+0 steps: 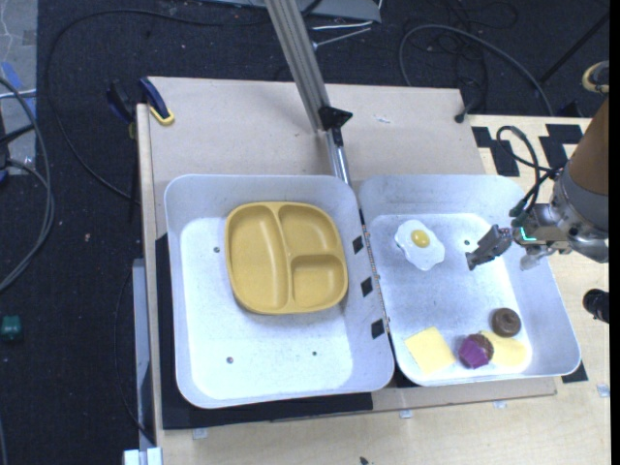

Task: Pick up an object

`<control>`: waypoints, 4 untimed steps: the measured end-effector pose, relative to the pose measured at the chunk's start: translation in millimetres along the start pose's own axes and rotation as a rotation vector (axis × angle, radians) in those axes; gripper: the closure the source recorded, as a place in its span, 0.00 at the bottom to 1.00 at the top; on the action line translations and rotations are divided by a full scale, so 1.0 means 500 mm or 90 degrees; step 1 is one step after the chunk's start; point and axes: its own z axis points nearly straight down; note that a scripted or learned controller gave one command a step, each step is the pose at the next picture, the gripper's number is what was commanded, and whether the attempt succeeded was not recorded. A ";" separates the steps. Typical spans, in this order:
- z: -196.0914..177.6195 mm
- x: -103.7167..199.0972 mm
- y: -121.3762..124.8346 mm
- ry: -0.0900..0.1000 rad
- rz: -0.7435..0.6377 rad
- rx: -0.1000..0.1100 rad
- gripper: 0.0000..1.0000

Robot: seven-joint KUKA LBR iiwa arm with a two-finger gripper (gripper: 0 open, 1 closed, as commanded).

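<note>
From above, the gripper [487,248] hangs over the right bin [552,303], just beside the fried egg [420,243], nothing between its dark fingers; whether they are spread or closed I cannot tell. The egg lies flat at the bin's far side, roundish, with no clear long axis, yolk up. A yellow slice [429,349], purple piece [475,350] and brown round [506,322] sit near the front. I reckon it should centre over the egg, then drop straight. The yellow tray [287,257] sits in the left bin [194,308].

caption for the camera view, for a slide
Pincer hovers beside a toy fried egg in the right bin.
</note>
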 end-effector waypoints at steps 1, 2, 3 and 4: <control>-0.001 0.000 0.000 0.000 0.000 -0.001 0.00; 0.113 -0.019 0.005 0.000 0.002 0.002 0.00; 0.211 -0.037 0.003 0.000 0.002 0.002 0.00; 0.313 -0.037 0.004 -0.001 0.001 -0.002 0.00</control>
